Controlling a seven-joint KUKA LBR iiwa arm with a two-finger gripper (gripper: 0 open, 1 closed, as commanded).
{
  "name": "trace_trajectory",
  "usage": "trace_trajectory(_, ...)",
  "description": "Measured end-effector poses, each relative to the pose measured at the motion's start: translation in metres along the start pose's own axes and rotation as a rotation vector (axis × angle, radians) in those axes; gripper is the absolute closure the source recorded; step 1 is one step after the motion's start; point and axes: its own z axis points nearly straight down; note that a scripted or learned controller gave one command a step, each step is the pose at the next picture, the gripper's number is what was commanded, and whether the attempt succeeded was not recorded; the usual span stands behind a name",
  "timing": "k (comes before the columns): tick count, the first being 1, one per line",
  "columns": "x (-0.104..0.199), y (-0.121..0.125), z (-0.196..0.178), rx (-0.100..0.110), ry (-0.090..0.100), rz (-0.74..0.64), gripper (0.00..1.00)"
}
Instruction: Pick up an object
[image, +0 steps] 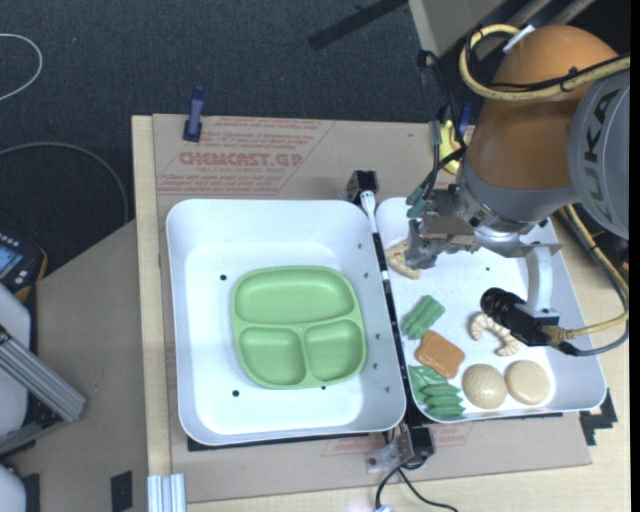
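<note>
Over the far left corner of the right bin, my fingers at a pale piece

Down in the right bin (470, 290) my fingers (418, 250) sit low beside a pale curled piece (403, 263), which lies against the bin's left wall; I cannot tell whether I am clenched, released or touching it. Nearer along that wall lie a green pod (422, 314), an orange piece (440, 353) and a flat green pod cluster (438, 392). Two round tan pieces (482, 385) (527, 380) sit side by side at the near edge, with a pale shrimp-like piece (490, 328) just beyond them. On the worktop (240, 155) to my left, the left bin (200, 300) holds a green divided plate (297, 325).
</note>
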Motion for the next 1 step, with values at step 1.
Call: trace_trajectory(1,0.0034,-0.0014,-0.0039,0.01,0.001,-0.005,1.0)
